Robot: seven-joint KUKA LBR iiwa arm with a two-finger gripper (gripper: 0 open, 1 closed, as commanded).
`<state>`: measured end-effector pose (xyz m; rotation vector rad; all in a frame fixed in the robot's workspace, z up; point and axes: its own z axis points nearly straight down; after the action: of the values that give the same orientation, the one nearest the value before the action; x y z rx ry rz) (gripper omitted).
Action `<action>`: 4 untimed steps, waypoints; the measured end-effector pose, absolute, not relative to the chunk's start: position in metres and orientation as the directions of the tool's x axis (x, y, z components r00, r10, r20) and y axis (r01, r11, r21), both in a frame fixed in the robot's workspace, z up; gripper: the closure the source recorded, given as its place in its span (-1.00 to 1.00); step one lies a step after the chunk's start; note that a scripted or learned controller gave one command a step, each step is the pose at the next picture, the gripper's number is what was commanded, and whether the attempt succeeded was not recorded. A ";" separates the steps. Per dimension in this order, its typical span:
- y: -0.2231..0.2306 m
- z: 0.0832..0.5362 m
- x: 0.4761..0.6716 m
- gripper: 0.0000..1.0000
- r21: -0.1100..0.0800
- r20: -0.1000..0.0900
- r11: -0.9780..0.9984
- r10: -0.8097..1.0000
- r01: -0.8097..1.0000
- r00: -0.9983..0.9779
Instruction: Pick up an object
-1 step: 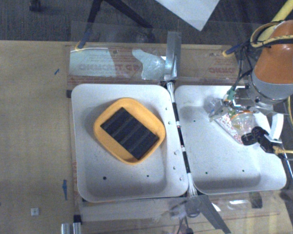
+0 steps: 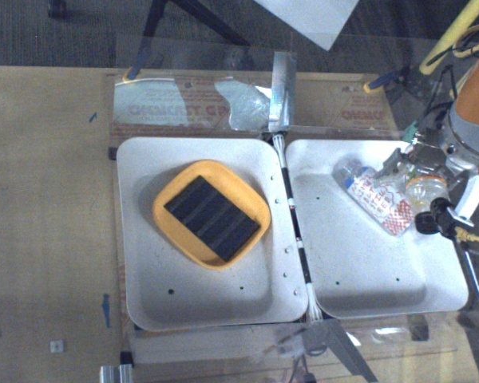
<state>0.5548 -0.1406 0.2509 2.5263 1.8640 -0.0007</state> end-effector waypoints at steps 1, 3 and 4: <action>-0.127 0.127 0.569 -1.00 -0.002 0.000 -0.221 0.975 0.975 0.221; -0.122 0.095 0.618 -1.00 0.005 0.000 -0.057 0.998 0.998 0.057; -0.114 0.093 0.627 -1.00 -0.032 -0.010 0.130 0.991 0.991 -0.131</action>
<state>0.6273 -0.1144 0.0929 2.0803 2.3719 -0.0482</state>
